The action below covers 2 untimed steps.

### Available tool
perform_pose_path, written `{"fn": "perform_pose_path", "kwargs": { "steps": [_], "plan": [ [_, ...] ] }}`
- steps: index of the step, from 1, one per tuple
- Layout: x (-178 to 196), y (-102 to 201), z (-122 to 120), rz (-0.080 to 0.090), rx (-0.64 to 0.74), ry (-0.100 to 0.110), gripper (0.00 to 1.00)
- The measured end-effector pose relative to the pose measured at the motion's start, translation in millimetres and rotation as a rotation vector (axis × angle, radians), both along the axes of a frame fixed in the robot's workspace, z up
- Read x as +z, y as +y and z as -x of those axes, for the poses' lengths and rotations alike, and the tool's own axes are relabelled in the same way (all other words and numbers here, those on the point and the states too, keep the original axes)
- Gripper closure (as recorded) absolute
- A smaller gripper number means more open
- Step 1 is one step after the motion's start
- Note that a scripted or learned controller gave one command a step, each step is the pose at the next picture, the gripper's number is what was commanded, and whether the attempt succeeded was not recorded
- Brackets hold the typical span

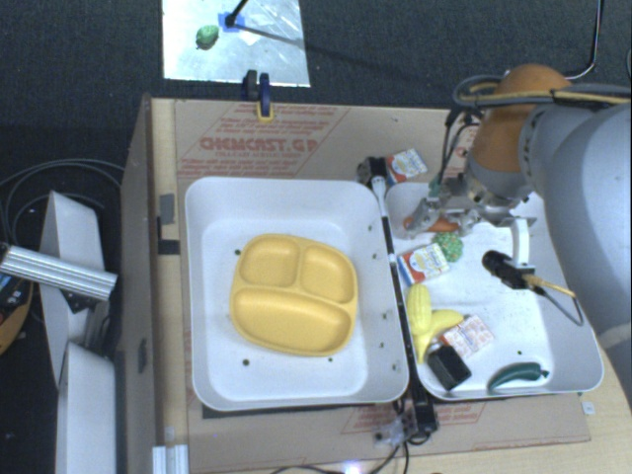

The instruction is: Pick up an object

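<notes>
Overhead view of two shallow white plastic bins set side by side on the bench. The left white bin [197,265] holds a yellow plastic plate with three compartments [294,294], lying flat near the bin's centre. The grey arm with an orange band [553,156] reaches in from the right and places the gripper [449,215] low over the far part of the right white bin [568,358]. How far the gripper is open, and whether it holds anything, cannot be told.

Just beneath the gripper lie a small orange piece [442,226] and a green knobbly toy [450,246], close together. Beside them lies a red-and-white printed packet [426,262]. Nearer the camera lie a yellow banana-shaped toy [421,309], a second printed packet [469,336], a black rectangular block [449,368] and a teal curved item [518,373].
</notes>
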<state>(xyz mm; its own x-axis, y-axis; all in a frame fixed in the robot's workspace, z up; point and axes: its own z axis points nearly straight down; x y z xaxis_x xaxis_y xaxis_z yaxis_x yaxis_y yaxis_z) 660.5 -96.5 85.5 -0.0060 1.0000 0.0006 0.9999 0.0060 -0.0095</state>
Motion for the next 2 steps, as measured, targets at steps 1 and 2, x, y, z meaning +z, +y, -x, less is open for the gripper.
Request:
{"fn": "perform_pose_path", "kwargs": {
  "steps": [1,2],
  "plan": [
    [-4.3,-9.8,-3.7,-0.003,-0.001,0.013,0.00],
    [-4.2,-15.5,-3.9,-0.002,-0.002,0.011,0.00]
  ]
}}
